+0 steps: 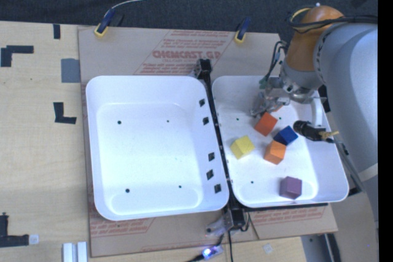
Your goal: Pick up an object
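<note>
**Blocks in the right bin, with the gripper lowered above them**

Blocks are shown scattered on the floor of the right bin [242, 190]. A red-orange block [266, 124] is seen nearest the gripper [265, 105], lying just below its tip; whether the two touch cannot be told. A blue block [285, 135] is placed just beside it, toward the right, and an orange block [275, 152] lies just below the blue one, close against it. A yellow block [242, 146] is set apart to the left, near the divider between the bins. A purple block [291, 187] sits well apart, near the front wall. No block is seen between the claw's tips, and whether the claw is spread or pressed together cannot be told. The left bin [98, 132] is mounted alongside, on a cardboard sheet [178, 52]. The grey arm [353, 77] is seen entering from the right.
</note>
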### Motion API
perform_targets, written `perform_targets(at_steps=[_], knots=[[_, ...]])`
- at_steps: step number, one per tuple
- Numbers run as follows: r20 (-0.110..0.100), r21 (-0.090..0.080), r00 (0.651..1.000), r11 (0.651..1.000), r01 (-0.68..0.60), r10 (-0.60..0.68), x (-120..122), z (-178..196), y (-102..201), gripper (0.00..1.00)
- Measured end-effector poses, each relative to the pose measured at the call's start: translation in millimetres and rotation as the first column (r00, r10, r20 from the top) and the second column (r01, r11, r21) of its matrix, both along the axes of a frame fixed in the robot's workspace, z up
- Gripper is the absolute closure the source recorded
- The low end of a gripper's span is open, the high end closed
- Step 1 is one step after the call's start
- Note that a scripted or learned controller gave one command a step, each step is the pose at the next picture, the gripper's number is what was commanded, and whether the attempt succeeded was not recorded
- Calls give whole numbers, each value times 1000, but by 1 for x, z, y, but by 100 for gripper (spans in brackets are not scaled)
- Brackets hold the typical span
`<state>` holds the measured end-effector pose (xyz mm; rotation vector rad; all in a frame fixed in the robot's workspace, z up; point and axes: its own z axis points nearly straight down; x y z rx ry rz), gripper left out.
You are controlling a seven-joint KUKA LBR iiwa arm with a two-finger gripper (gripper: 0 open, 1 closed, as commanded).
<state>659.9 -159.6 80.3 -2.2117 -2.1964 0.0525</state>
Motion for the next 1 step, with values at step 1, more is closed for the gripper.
perform_targets(at_steps=[1], knots=[[-1,9,1000,1000,-1,1,0,0,-2,100]])
